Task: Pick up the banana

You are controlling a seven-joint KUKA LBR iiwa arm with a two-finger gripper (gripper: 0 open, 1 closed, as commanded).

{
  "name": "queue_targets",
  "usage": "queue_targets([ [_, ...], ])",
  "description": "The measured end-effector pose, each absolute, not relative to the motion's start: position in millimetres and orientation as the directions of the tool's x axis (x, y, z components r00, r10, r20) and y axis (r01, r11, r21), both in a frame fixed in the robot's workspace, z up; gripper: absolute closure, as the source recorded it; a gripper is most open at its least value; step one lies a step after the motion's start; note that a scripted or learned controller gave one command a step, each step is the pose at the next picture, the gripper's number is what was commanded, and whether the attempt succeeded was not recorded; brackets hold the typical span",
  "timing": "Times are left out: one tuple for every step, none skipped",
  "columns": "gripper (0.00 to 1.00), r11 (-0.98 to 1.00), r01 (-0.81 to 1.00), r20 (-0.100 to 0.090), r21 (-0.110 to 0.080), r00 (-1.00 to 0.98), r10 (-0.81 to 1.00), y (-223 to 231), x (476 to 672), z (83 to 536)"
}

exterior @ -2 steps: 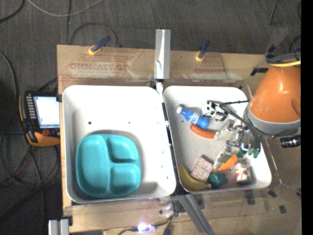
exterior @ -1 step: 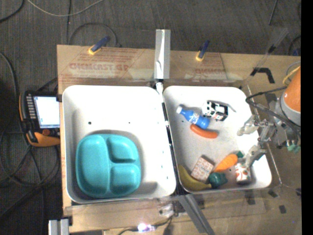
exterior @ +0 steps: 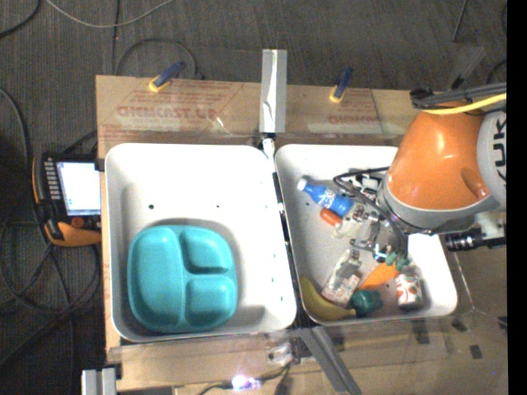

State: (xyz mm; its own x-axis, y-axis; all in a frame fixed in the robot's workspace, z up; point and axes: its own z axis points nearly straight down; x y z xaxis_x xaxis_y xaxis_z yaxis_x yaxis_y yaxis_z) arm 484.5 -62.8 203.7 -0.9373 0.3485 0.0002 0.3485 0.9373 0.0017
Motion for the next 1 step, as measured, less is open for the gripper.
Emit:
queue_targets([
  [0.0, 0.997, 0.08, 0.0, -0.001, -0.997, 0.08, -143.9, 484.0, 197.5],
])
